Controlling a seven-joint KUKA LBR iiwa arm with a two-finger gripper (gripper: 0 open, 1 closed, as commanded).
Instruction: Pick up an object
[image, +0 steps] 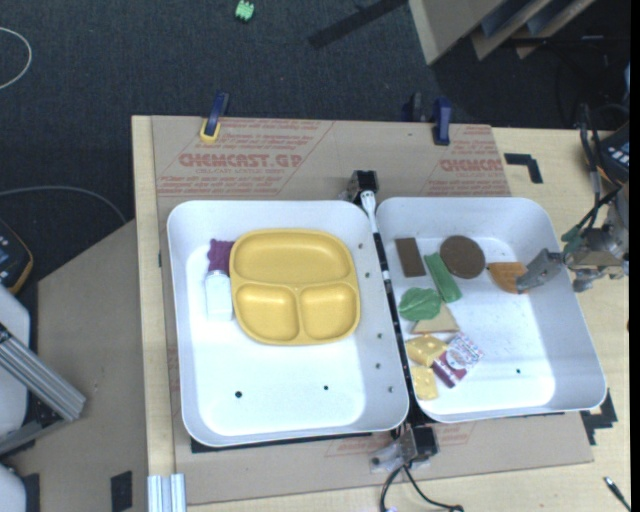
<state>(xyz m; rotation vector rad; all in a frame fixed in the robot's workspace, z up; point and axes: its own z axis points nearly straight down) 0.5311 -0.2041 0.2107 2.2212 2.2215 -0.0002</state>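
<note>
Reaching in from the right edge of the frame, the tool (540, 268) hangs over the right rim of the right bin (560, 345), its grey tip pointing left; whether its fingers are apart or together cannot be told at this size, and nothing is seen between them. Just left of the tip lies a small orange piece (506, 274), so close that touching or apart cannot be judged. Left of that sits a round brown disc (463, 256), and further left a dark brown rectangular block (408, 256) near the bin's upper left corner. A green strip (442, 278) runs slantwise between block and disc, and below it a green leaf-shaped piece (418, 301) rests against a tan wedge (436, 321). Lower still, yellow pieces (424, 362) lie along the bin's left wall, with a small clear packet with red print (458, 358) just beside them.

Across the divide, the left bin (290, 400) holds a yellow divided tray (295, 285) in its upper half. A purple item (219, 254) and a white bottle (217, 296) lie at the tray's left side, the purple one above the white.

Both bins rest on a brown board printed with red lettering (240, 158), on the counter (140, 390).
</note>
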